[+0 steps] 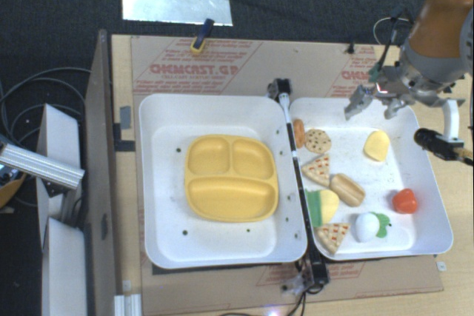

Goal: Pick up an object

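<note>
**Robot pincer poised over a bin of toy food**

A grey robot arm with an orange band reaches in from the right. Its two-finger pincer [373, 105] hangs with fingers spread and nothing between them, above the far edge of the right-hand shallow white bin [429, 196]. That bin holds toy food: a pale yellow wedge [376, 146] nearest the pincer, a round speckled cookie [317, 140], a tan bread roll [346, 189], a small red tomato-like piece [404, 200], a white ball on a green base [367, 226], and what may be two waffle-patterned triangles [318, 169]. The left-hand white bin [163, 159] holds a yellow plastic divided tray [230, 178]. Both bins rest on a cardboard-covered worktop [244, 63].
</note>
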`<state>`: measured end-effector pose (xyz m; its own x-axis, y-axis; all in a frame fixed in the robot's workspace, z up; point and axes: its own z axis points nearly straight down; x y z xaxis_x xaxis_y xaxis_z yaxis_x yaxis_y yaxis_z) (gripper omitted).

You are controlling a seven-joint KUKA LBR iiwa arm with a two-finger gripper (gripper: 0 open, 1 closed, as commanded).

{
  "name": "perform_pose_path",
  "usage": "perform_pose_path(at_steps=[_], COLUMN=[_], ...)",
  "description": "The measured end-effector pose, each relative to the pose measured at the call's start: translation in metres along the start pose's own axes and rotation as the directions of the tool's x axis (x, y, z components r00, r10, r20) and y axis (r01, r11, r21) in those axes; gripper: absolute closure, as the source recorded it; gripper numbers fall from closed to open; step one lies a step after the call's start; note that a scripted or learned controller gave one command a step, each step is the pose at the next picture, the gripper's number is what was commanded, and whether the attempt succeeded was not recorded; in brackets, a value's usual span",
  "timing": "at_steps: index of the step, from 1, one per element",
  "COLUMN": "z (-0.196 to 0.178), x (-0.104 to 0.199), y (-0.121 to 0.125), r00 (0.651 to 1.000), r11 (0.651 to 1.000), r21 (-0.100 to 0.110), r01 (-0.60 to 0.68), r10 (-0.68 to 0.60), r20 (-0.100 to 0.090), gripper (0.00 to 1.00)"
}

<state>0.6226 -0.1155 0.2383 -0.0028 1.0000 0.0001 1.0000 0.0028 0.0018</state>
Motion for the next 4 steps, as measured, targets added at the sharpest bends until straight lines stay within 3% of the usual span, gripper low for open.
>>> perform_pose_path(at_steps=[1,2,3,4], z=[0.013,0.026,0.160,0.141], x=[-0.080,-0.084,-0.091,-0.091], y=[0.017,0.018,0.019,0.022], r00=[1.000,1.000,1.000,1.000], r11=[1.000,1.000,1.000,1.000], r21=[-0.003,-0.001,0.002,-0.006], r01=[-0.006,-0.002,-0.002,-0.001], r10=[0.006,0.002,0.002,0.001], r20=[0.004,0.002,0.001,0.003], gripper=[0.00,0.00,0.00,1.00])
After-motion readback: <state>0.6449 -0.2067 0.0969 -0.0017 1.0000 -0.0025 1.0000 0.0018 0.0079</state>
